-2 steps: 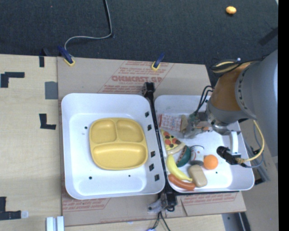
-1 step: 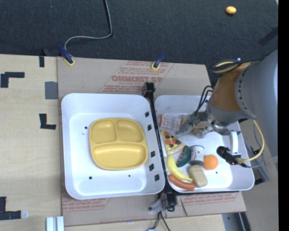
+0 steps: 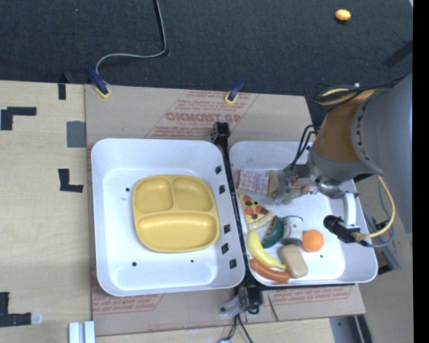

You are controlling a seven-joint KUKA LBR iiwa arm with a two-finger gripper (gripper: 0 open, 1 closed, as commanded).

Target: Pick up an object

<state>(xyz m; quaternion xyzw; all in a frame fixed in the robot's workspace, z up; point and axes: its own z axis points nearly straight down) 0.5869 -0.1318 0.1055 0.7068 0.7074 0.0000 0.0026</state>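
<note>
The right white bin [image 3: 355, 268] holds several toy foods. A red and white packet [image 3: 251, 181] lies at its upper left, with a pizza slice [image 3: 255, 210] just below it. Lower down are a banana [image 3: 260, 248], a red sausage [image 3: 269, 270], a beige bread roll [image 3: 293, 260], an orange [image 3: 312, 240] and a teal cup-like piece [image 3: 273, 231]. My gripper [image 3: 289, 186] is low inside this bin, just right of the packet and above the pizza slice. The wrist hides what lies under it.
The left bin [image 3: 107, 201] holds a yellow divided plate [image 3: 175, 212]. A black divider [image 3: 228, 201] runs between the bins. The grey arm [image 3: 375, 134] and its cables cover the right bin's upper right. A small orange ball [image 3: 342, 15] lies on the dark floor far behind.
</note>
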